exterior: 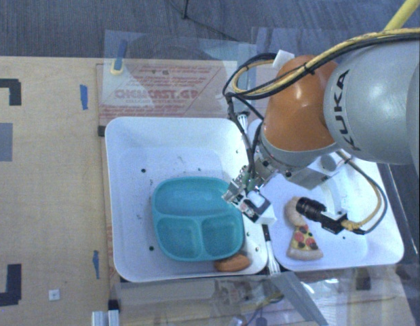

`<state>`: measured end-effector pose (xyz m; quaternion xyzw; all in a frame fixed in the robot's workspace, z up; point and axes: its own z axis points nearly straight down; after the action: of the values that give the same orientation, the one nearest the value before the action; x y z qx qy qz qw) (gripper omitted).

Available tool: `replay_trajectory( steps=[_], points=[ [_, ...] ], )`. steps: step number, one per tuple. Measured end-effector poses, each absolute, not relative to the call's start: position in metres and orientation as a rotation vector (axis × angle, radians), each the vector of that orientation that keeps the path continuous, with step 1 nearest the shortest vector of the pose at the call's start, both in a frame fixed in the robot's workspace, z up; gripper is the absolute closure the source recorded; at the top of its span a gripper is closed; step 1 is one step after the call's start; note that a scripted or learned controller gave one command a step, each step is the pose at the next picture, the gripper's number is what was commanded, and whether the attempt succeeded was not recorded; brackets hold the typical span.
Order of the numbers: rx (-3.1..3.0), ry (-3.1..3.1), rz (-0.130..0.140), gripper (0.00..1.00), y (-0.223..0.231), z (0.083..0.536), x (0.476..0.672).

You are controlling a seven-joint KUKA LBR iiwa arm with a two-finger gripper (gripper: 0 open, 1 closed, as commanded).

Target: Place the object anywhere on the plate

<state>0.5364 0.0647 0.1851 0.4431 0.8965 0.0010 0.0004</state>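
Fingers (245,197) of the gripper are hanging low over the right rim of the teal plate, at the inner wall between the two bins; whether they are open or closed cannot be told, since the small metal and white parts there are too cluttered to read, and nothing is showing between them.

Teal divided plate (196,217) is lying in the left white bin (135,148), toward its lower middle, with one long compartment along the top and two smaller ones below.

Orange-brown food item, looking like a small sausage or bread roll (233,263), is lying on the left bin's floor, just beside the plate's lower right corner and off the plate. Whether it is touching the plate rim cannot be told.

Right white bin (386,246) is carrying a toy pizza slice (304,242) near its lower left, and a pale round cookie-like piece (292,211) just above it, partly hidden by a black cable fitting.

Arm's orange band (298,107) and grey body (372,94) are covering most of the right bin.

Bench (47,182) is showing pale wood with blue tape marks (83,96) to the left.
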Motion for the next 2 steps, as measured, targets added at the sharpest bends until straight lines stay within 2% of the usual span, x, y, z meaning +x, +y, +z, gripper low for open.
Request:
replay_trajectory(
  steps=[1, 2],
  points=[
    [1.39, 2.816, 0.003, 1.0, 0.1387, 0.2528, 0.5364],
    [1.39, 2.815, 0.003, 0.0, 0.1386, 0.2529, 0.5364]
  ],
)
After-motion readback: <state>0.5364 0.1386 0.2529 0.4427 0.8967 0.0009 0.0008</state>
